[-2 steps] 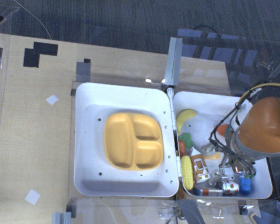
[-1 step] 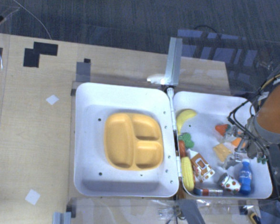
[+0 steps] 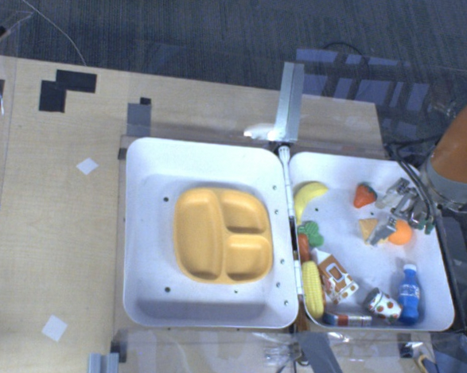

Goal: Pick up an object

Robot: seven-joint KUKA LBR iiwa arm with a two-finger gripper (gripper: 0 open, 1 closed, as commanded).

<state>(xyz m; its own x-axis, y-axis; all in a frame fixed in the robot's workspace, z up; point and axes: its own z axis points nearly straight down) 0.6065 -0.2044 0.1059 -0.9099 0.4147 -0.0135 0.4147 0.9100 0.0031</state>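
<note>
The right bin (image 3: pixel 443 272) holds several toy items: a yellow banana (image 3: pixel 309 197), a red strawberry (image 3: pixel 364 196), a tan cheese wedge (image 3: pixel 367 228), an orange ball (image 3: pixel 402 234), a blue bottle (image 3: pixel 409 293), a corn cob (image 3: pixel 312 284) and a small printed box (image 3: pixel 336 278). My gripper (image 3: pixel 392 210) hangs low over the bin's upper right part, between the strawberry and the orange ball. It is open. One fingertip (image 3: pixel 386 231) sits between the cheese wedge and the orange ball, the other points toward the strawberry. Nothing is held between them.
The left bin (image 3: pixel 138 295) carries a yellow divided plate (image 3: pixel 222 234). A green and orange vegetable (image 3: pixel 306 236) lies against the wall between the bins. A small round toy (image 3: pixel 382 304) and a marker (image 3: pixel 345 317) lie along the right bin's front wall.
</note>
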